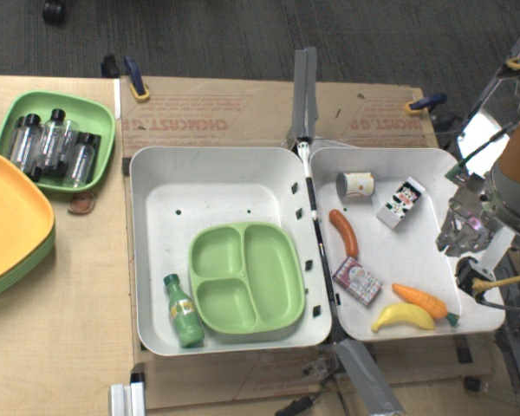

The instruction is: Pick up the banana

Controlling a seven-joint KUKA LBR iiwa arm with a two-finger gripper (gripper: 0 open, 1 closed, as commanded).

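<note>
The yellow banana (404,317) lies in the right bin near its front edge, just below and left of an orange carrot (422,300). My gripper (461,232) hangs over the right bin's right side, above and to the right of the banana and well apart from it. Nothing shows between its fingers.
The right bin (377,160) also holds a red sausage (343,232), a pink packet (357,281), a small white cup (357,184) and a black-and-white carton (400,203). The left bin (156,232) holds a green divided plate (246,277) and a green bottle (183,311). Orange plates (13,224) and a green tray of bottles (56,139) sit at left.
</note>
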